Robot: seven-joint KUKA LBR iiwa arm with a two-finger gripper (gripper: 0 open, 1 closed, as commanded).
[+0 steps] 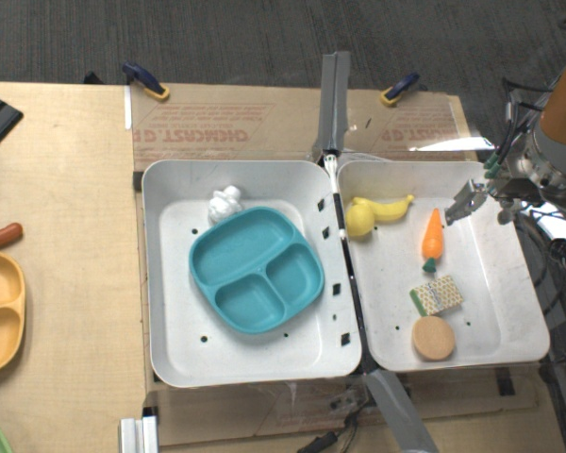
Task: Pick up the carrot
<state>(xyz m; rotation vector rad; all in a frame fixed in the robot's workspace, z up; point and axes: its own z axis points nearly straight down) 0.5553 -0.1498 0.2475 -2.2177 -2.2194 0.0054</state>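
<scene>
Dark carpet surrounds a wooden bench (66,206) bearing two white bins. Inside the right bin (509,291), the carrot (433,238) lies free, just beside the gripper (483,206), whose fingers are spread.

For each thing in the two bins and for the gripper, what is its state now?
carrot: lying in the right bin, not held.
gripper: beside the carrot's top, apart from it.
banana: lying flat.
lemon: against the banana.
sponge: lying flat.
round cookie: lying flat.
teal plate: upright in the left bin, compartments bare.
</scene>
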